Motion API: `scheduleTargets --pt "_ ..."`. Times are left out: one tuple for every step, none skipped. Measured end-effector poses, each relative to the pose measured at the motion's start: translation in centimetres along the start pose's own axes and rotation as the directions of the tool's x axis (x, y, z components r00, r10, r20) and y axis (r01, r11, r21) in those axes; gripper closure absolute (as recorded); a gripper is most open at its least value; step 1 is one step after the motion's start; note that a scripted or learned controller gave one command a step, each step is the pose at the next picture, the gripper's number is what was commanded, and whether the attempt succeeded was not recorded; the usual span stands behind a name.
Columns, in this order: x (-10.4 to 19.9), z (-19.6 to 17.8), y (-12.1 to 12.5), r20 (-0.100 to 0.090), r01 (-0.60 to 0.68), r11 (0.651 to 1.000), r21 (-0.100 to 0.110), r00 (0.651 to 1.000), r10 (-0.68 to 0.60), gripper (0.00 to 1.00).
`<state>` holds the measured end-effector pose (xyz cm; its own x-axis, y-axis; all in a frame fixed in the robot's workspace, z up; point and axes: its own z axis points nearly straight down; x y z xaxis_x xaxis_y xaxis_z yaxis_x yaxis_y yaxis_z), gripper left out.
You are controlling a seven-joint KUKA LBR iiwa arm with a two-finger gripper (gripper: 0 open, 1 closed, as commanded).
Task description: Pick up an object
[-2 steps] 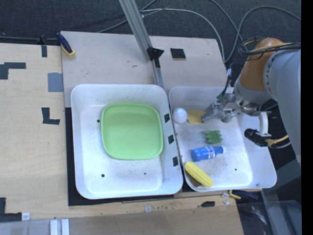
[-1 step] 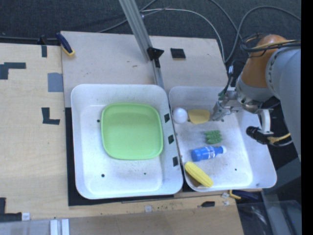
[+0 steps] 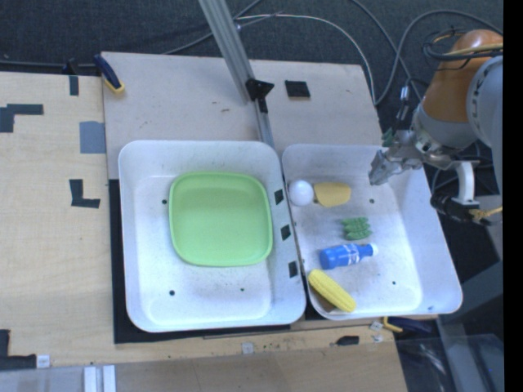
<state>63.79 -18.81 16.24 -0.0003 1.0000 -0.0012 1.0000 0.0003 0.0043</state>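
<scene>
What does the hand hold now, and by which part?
Nothing is seen in the hand; it hangs over the right bin's upper right corner, apart from the objects there.

Arm (image 3: 478, 96): grey rounded casing with a glossy orange band (image 3: 462, 76) above the wrist. Gripper (image 3: 382, 170): small, grey metal, on a pale wrist flange. Black cables (image 3: 409, 39) loop around the arm; a white bracket sits on its near side.
</scene>
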Motion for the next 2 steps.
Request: scheduleTargets --pt "0.2 -6.0 0.8 0.0 0.001 1.0 0.0 1.0 -0.001 1.0" --pt "0.2 -7.2 0.8 -0.001 0.0 1.0 0.004 1.0 0.0 1.0"
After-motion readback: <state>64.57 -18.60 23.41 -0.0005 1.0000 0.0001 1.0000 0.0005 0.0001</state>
